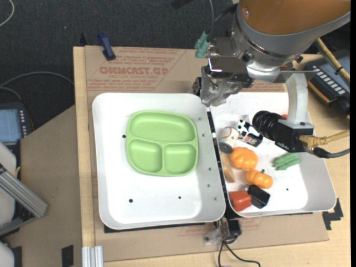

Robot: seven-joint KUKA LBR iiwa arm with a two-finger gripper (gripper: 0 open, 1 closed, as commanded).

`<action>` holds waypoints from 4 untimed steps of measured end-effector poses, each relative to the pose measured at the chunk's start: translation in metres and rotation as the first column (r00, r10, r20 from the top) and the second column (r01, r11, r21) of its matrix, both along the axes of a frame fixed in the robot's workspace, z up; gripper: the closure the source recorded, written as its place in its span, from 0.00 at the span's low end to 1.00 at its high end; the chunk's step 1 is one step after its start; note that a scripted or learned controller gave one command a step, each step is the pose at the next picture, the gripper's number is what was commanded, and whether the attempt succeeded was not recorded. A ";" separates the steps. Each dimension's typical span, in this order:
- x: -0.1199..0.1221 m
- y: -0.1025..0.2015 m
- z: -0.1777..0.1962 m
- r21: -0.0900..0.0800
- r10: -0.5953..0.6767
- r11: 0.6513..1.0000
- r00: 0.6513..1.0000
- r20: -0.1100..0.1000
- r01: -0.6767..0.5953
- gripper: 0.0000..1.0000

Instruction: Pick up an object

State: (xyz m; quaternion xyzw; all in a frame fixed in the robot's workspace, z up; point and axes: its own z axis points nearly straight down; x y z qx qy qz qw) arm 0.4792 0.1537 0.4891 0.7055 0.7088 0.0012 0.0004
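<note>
Camera view: arm poised over two white bins

Grey-and-orange arm (pixel 289 15) reaches in from the right; its gripper (pixel 214 93) hangs above the far end of the ridge where the bins meet, with nothing seen in it; whether it is spread or pressed together cannot be told. Left bin (pixel 111 193) holds a green divided plate (pixel 162 143), probably light, stiff and slick, best taken by its raised rim. Right bin (pixel 311 193) holds small things clustered near its left wall: two orange pumpkins (pixel 244 158), likely light and prone to roll; a red block (pixel 240 200) touching a black block (pixel 259 196), flat-sided, easier to pinch; a green piece (pixel 287 161) lies apart, further right. Bin floors look smooth; room is tight within the cluster, open around the plate.
</note>
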 end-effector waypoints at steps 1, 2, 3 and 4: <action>0.000 -0.004 0.000 -0.001 -0.005 1.000 1.000 -0.001 0.005 1.00; 0.000 -0.027 -0.060 -0.004 -0.008 1.000 1.000 -0.010 0.008 1.00; -0.001 -0.066 -0.148 -0.005 -0.011 1.000 1.000 -0.013 0.011 1.00; 0.001 -0.096 -0.058 0.000 -0.009 1.000 1.000 0.010 0.009 1.00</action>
